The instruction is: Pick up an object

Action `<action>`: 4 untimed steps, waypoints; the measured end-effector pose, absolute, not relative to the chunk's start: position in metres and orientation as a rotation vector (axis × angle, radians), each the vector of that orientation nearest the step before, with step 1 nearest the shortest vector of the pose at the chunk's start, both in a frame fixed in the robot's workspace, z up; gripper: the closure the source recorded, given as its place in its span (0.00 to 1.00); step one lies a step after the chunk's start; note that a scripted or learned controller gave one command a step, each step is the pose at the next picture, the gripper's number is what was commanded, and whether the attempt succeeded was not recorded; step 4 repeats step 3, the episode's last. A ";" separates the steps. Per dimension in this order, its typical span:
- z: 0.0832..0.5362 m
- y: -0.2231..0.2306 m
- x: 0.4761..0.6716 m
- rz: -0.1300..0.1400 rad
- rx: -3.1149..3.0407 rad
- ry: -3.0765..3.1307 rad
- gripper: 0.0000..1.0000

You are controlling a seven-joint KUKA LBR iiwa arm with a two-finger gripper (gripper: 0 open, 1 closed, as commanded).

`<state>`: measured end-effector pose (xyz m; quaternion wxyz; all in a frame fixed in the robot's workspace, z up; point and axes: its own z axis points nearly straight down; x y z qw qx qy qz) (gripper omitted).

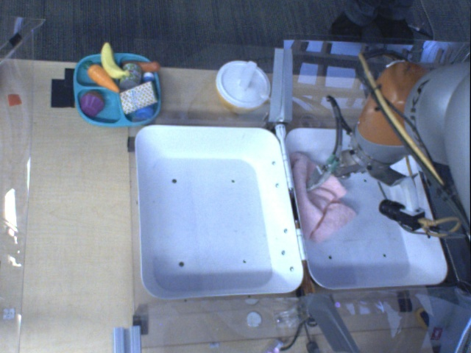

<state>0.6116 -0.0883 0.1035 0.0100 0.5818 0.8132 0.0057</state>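
A pink cloth [322, 201] lies crumpled along the left side of the right bin [383, 263]. My gripper [329, 169] hangs low over the cloth's upper part, its fingertips right at the fabric. The arm comes in from the right, with the orange band [383, 109] above the wrist. Whether any cloth is caught between the fingers cannot be made out.
The left bin [213, 212] sits beside the right one, a metal divider [288, 190] between them. A blue tray [110, 90] of toy food and a white lidded cup [243, 85] stand at the back. Cables [412, 219] run over the right bin's right side.
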 end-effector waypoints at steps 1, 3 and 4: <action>0.090 -0.103 0.585 0.013 1.810 2.552 0.00; 0.186 -0.063 0.648 0.003 2.057 2.370 1.00; 0.186 -0.063 0.648 0.003 2.057 2.370 1.00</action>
